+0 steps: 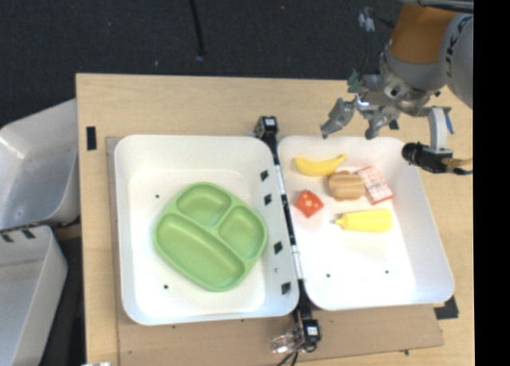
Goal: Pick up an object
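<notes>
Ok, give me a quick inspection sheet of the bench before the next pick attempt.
Surface: wooden bench bearing two shallow white bins, left bin, right bin.
Job's things: in the right bin, yellow banana, red block, tan wooden piece, red-and-white packet, yellow bottle.
Clutter: green divided tray in the left bin.
Grippers: gripper open, above the right bin's far edge, holding nothing.
Cables: thin dark cable beyond the bench.
Surroundings: white containers on the left.
</notes>
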